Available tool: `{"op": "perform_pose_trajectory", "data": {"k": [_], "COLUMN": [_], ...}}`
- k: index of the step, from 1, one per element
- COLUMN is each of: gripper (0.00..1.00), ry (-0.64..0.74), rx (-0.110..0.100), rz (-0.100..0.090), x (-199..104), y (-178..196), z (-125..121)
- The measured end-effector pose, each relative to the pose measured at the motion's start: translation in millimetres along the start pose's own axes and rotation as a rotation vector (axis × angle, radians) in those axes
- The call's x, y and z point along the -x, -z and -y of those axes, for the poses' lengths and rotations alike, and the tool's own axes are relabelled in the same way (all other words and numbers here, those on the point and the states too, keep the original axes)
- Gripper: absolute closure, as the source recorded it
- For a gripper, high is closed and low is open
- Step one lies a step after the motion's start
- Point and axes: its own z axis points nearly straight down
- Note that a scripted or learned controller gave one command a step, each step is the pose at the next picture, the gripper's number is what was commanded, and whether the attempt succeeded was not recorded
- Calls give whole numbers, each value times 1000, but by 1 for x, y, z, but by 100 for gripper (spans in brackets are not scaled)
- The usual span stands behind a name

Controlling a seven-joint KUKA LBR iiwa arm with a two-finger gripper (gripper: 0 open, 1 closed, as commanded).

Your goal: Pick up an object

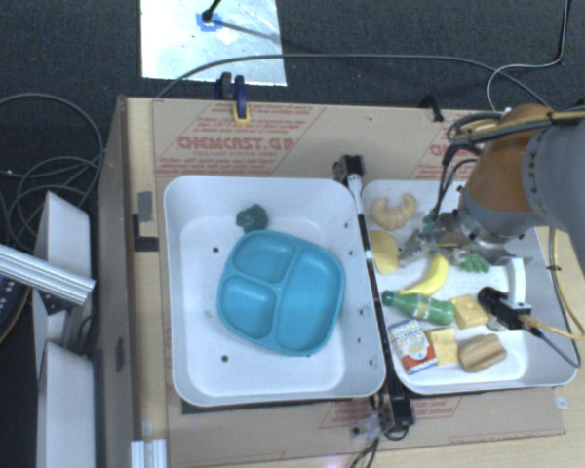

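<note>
**Reaching into the right bin, nothing lifted yet**

While my grey arm with its orange band leans in from the right, my hand point(447, 234) sits low over the far middle of the right white plastic bin point(546, 359), and I cannot tell whether it is open or closed; my own wrist hides it. Nothing visibly hangs between its tips, so I judge this to be the approach or the reach-down, not the lift.

Closest to me is the curved yellow plastic banana point(426, 276), just on the near-left side of my hand, smooth and rounded, likely to roll aside if I press off-centre. Beside it to the right is a small green leafy piece point(476, 260). Further toward the near edge lie a glossy green bottle point(419, 306) on its side, a pale yellow cheese-like block point(468, 310), a printed red-and-white carton point(412, 346) and a tan bread-shaped loaf point(483, 352). A beige croissant shape point(394, 210) rests at the far left corner.

The next move calls for settling squarely over one item, probably the banana, closing across its narrow width, then rising straight.

The left white bin point(200, 359) holds a matte blue divided plate point(279, 292) and a small dark teal lump point(252, 218). Both bins rest on the cardboard-covered surface point(273, 139).
</note>
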Motion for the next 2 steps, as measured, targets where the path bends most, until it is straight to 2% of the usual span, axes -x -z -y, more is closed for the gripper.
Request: {"op": "perform_pose_trajectory", "data": {"k": [1, 2], "gripper": [100, 100], "ry": [1, 3], "rx": [3, 4], "rz": [1, -1], "x": [0, -83], "y": [11, 121], "z": [-1, 17]}}
